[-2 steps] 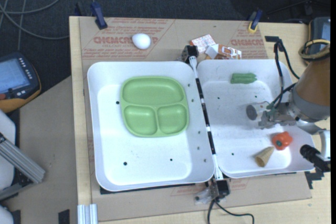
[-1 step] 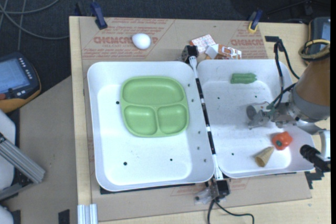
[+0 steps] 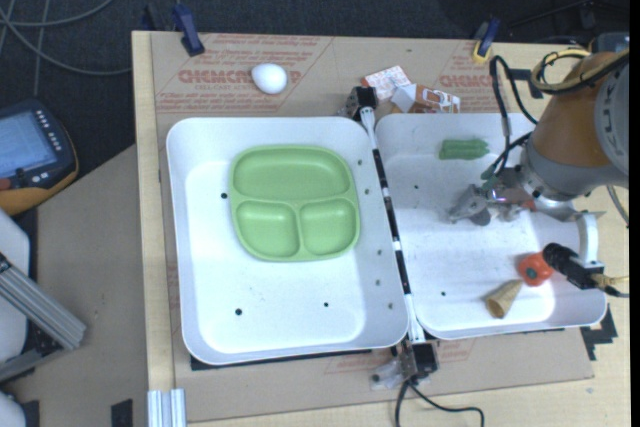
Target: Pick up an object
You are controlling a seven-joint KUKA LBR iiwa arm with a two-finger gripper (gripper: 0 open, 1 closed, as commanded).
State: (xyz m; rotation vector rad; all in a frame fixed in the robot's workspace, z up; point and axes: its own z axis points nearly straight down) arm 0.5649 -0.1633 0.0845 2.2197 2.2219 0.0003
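Note:
My gripper (image 3: 468, 208) hangs low over the middle of the right bin (image 3: 440, 315), with the grey and orange arm reaching in from the right. A small green block (image 3: 463, 149) lies toward the bin's back, a little beyond the gripper and apart from it. A red-orange piece (image 3: 534, 268) and a tan cone (image 3: 503, 296) lie near the front right corner, well clear of the gripper. I see nothing held.
The left bin (image 3: 200, 315) holds a green divided plate (image 3: 296, 201). On the bench behind the bins sit a white egg-shaped object (image 3: 268, 77) and some crumpled wrappers (image 3: 405, 93). Blue clamps (image 3: 186, 28) grip the bench's back edge.

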